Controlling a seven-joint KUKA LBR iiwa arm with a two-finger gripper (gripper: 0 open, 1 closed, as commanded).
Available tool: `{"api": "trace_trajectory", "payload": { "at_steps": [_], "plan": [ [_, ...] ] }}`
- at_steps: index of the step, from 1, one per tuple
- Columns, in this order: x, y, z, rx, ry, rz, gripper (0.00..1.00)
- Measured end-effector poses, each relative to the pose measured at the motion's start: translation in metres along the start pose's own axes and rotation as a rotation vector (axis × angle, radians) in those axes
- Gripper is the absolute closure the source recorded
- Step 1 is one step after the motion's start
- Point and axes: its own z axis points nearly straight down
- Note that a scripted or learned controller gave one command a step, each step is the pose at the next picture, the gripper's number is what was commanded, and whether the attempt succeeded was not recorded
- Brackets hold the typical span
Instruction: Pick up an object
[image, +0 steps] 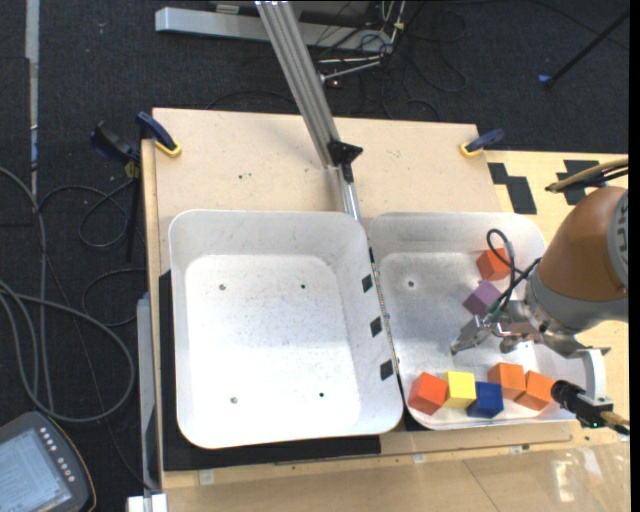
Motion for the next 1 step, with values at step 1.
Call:
{"api": "trace_trajectory", "payload": {
  "at_steps": [1],
  "plan": [
    [0.0004,0.0002,0.012,-0.005,-0.001,0.0,0.0]
  ]
}}
